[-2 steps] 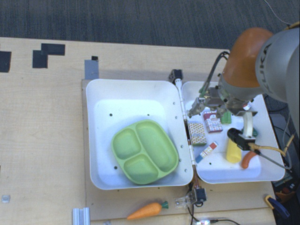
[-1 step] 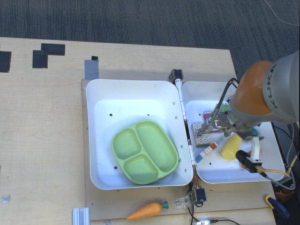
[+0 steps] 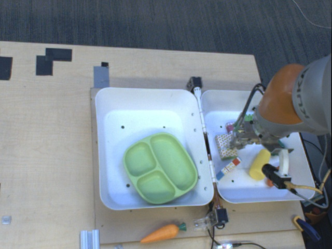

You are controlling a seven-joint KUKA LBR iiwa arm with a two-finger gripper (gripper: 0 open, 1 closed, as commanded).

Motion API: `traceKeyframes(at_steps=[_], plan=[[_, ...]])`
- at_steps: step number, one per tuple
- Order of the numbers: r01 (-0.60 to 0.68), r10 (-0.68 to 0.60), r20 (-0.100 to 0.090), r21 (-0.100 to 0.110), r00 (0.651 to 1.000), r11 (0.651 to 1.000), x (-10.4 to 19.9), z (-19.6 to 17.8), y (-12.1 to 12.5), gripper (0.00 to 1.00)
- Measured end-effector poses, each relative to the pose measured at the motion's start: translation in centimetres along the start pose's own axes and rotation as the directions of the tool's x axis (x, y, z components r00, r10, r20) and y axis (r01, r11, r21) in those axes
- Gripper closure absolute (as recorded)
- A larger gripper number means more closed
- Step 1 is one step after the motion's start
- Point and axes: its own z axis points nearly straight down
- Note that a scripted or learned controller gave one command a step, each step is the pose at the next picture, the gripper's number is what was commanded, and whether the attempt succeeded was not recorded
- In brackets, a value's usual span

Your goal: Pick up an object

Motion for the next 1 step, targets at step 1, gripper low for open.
traceKeyframes(at_steps=[1], plan=[[0.001, -0.001, 0.000, 0.001, 1.000, 1.000, 0.01, 0.03, -0.03, 0.00]])
